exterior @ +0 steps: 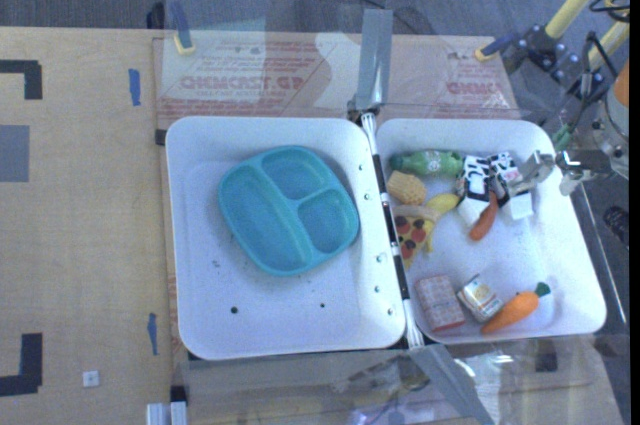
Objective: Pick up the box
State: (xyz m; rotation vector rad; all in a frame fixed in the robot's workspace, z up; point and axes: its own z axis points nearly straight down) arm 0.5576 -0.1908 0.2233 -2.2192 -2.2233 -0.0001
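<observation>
The robot's metal hand [524, 175] sits over the right white bin's [585, 243] far edge, grip unclear. Probably approaching; next it should reach the small cardboard box [479, 297] near the front edge.

The right bin [575, 243] is crowded along its top: a green bottle [428, 162], corn [405, 186], a banana [443, 205], a pizza slice [413, 233] and a black-and-white carton [488, 175] sit close together, with the pincer [520, 185] low among them beside a small carrot [484, 218]. Bare floor lies mid-bin. Near the bottom, a pink box [439, 302], a small box [480, 297] and a big carrot [515, 309] cluster. In the left bin [200, 293], 1 blue tray [289, 208] leaves open margins.
</observation>
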